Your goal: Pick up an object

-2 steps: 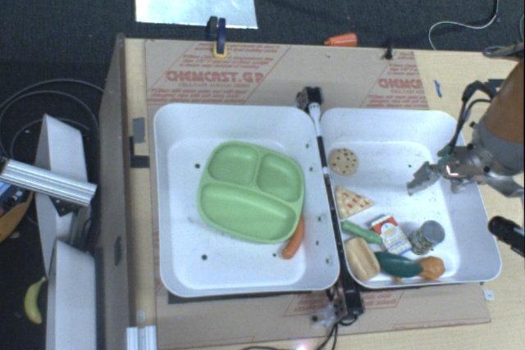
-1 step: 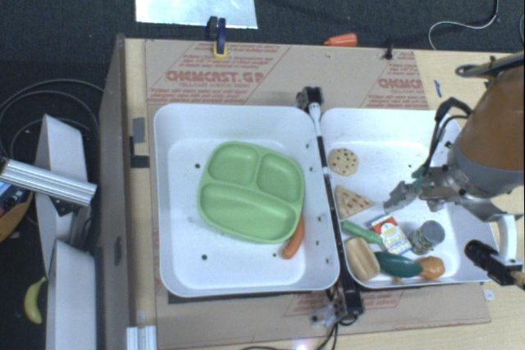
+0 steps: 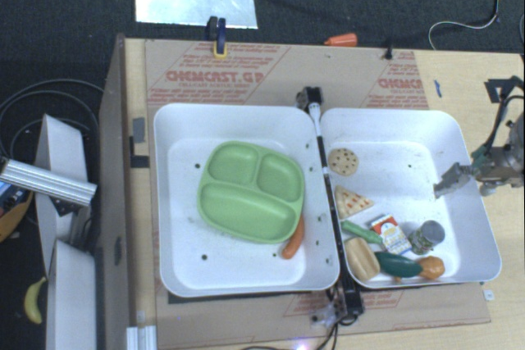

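The gripper (image 3: 449, 179) hangs over the right bin (image 3: 426, 127), near its right wall; whether it is open or closed cannot be told, and nothing is seen in its hold. In that bin a cookie (image 3: 343, 161) lies by the left wall, a pizza slice (image 3: 351, 201) below it. Along the front edge crowd a bread piece (image 3: 362, 257), a green vegetable (image 3: 398, 264), a small red box (image 3: 389, 232), a can (image 3: 426, 237) and an orange piece (image 3: 431, 266). The left bin (image 3: 189, 127) carries a green divided plate (image 3: 251, 191), with a sausage (image 3: 294, 239) touching its front right corner.
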Robot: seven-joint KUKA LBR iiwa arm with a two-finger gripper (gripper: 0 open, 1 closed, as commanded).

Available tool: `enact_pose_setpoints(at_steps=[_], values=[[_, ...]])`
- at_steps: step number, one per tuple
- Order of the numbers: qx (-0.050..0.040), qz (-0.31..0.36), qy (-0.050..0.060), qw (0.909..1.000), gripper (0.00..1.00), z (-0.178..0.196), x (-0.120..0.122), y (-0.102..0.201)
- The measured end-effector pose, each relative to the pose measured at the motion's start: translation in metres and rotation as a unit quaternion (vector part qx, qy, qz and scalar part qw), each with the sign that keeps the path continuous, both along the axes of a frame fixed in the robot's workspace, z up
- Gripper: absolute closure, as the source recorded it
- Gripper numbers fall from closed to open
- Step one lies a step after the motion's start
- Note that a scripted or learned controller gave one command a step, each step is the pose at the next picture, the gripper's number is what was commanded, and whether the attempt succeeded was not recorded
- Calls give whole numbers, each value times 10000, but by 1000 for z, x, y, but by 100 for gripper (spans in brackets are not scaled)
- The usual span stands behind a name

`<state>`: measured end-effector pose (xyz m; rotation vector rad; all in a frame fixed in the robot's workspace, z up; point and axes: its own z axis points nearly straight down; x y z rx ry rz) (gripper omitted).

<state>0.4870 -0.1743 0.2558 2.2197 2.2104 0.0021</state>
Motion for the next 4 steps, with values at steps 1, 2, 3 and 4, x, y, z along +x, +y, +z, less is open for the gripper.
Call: enact_pose_setpoints(at_steps=[1,2,3,4], values=[[52,76,64,9999,0,-81,15,84],[-8,17,-25,10000,0,-19,74,14],[46,66,60,9999,0,-74,49,85],[-19,-26,-6,10000,0,-4,35,-36]])
